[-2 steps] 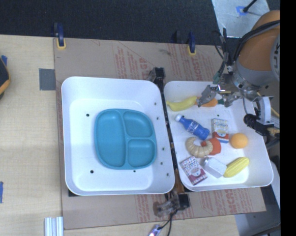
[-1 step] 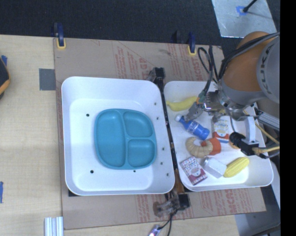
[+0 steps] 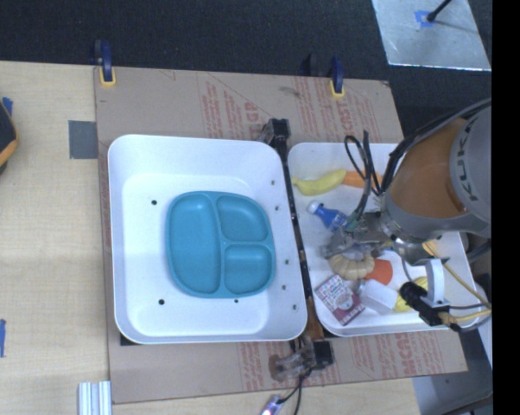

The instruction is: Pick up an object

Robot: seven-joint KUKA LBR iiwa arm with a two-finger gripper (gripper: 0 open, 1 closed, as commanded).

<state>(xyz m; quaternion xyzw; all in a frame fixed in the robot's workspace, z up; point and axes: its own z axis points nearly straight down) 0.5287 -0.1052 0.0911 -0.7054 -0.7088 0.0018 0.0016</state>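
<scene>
While my gripper (image 3: 357, 247) hangs low over the right bin's (image 3: 329, 158) clutter, fingers unreadable, I should centre on one item, perhaps the banana (image 3: 320, 181), then close.

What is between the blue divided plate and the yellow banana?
The camera view shows bare white floor of the left bin beside the blue divided plate, then both bins' rims, before the yellow banana.

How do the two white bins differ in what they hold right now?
The left bin holds a single blue divided plate lying flat at its centre; the right bin holds a jumble of small items, including a yellow banana. The arm reaches over the right bin, not the left. Both are shallow and white.
</scene>
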